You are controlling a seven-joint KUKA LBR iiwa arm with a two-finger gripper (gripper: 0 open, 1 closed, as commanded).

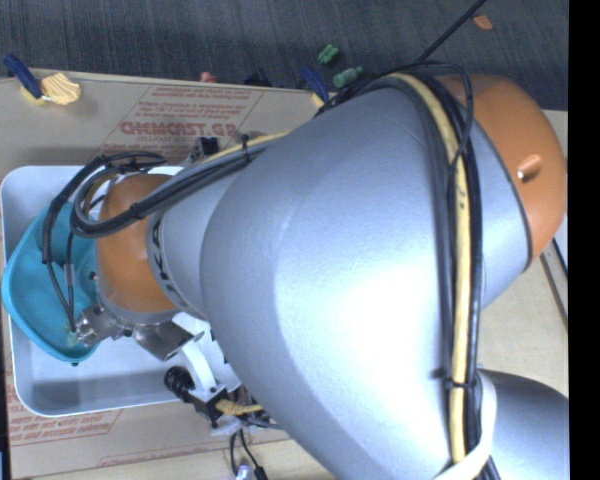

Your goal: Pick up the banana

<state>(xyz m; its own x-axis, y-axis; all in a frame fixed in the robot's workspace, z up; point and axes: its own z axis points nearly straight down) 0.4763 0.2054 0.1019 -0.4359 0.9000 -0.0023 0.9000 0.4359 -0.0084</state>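
Grey arm [380,288] stretches leftward, wrist down over the white bin [40,393].

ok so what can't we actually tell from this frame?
- Banana: camera view, the arm covers most of the bench, so its place can't be told.
- Gripper state: the orange band and wrist sit over the fingers.
- Left bin: only its left and bottom edges and a teal object show.
- Right bin: behind the arm.

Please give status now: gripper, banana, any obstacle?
Arm low over left bin, covering most of it. Teal bowl at bin's left side. Banana hidden, grasp unconfirmed.
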